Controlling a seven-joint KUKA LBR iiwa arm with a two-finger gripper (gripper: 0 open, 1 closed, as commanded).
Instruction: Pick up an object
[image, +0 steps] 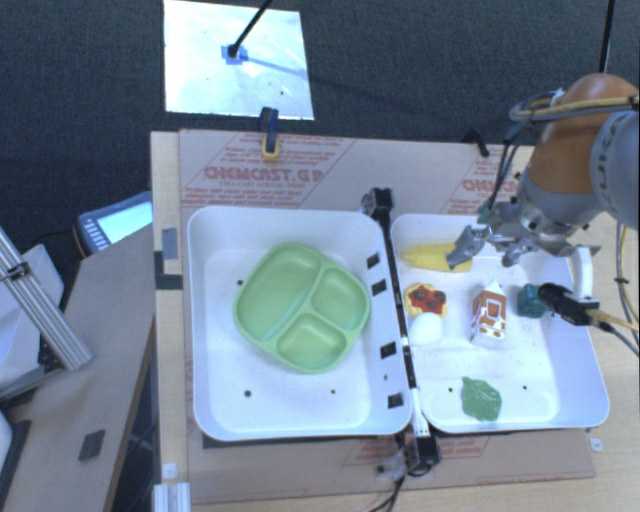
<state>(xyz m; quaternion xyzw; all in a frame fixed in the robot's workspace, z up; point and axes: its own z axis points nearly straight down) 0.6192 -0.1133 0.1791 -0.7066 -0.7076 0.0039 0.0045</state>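
While the gripper (487, 247) hangs over the upper part of the right bin (590, 395), its jaws are seen spread wide with nothing between them. Just beside the left jaw lies a yellow banana-like toy (428, 257), judged light, stiff and smooth; it is best taken across its narrow middle. A small carton (489, 312) stands lower, near the bin's centre.

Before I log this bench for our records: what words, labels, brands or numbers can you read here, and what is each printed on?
"CHEMCAST GP", in red, on the brown sheet behind the left bin.
A second red print on the same sheet behind the right bin: partly hidden by the arm, unreadable.
More red print on the sheet's front edge: too small to read.
Small carton: markings too blurred to read.
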